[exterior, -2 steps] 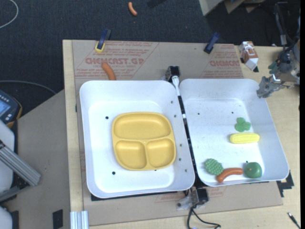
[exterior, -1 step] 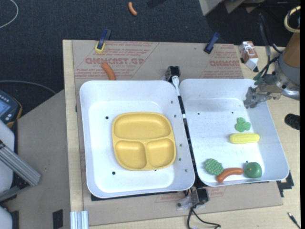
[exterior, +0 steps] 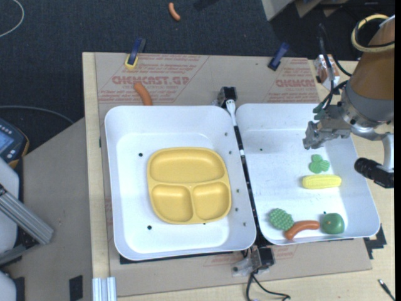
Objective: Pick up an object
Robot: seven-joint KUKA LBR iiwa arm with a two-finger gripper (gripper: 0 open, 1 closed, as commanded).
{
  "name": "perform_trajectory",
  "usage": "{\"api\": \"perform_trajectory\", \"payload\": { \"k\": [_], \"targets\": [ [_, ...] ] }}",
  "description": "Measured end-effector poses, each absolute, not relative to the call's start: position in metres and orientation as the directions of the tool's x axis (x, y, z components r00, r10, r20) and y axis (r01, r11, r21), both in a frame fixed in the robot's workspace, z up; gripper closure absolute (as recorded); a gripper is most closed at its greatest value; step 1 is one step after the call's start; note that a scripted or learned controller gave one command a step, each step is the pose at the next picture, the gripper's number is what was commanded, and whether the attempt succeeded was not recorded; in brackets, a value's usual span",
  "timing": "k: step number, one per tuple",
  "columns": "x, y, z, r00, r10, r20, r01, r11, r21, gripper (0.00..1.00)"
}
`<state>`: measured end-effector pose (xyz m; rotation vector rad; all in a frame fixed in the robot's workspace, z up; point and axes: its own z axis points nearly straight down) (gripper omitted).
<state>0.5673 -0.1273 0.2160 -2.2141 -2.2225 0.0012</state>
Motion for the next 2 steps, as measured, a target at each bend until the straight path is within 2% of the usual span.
{"api": "perform_trajectory", "payload": {
  "k": [2],
  "targets": [
    [0.533,-0.025,0.221,-0.004,1.000,0.003,1.000,0.005,-0.004,1.00]
  ]
}}
